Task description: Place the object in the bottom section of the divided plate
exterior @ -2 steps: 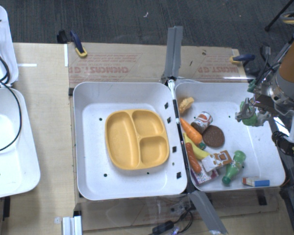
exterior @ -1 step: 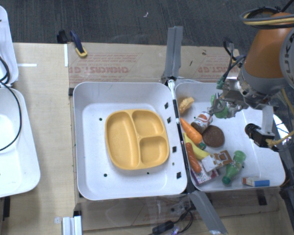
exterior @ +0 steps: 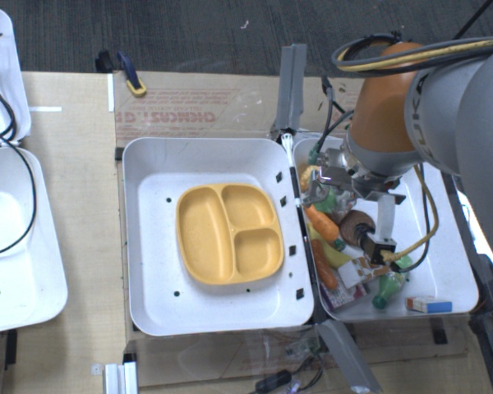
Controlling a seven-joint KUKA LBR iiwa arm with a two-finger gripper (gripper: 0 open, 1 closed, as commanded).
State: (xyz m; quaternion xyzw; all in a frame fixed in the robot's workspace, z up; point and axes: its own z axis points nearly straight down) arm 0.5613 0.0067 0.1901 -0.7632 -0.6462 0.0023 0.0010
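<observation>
A broad grey arm (exterior: 468, 105) is seen, its casing smooth and rounded, with a matt sheen. Above the wrist an orange band (exterior: 386, 97) is wrapped around the body, domed and glossy. A bundle of black and yellowish cables (exterior: 411, 52) is looped over the top of the band and carried off along the grey casing. Below the band, a grey collar is followed by a cluster of metal and black fittings at the gripper (exterior: 345, 187). A thin dark cable (exterior: 431, 212) is seen looping down beside the wrist, ending at a small yellow-green connector.
</observation>
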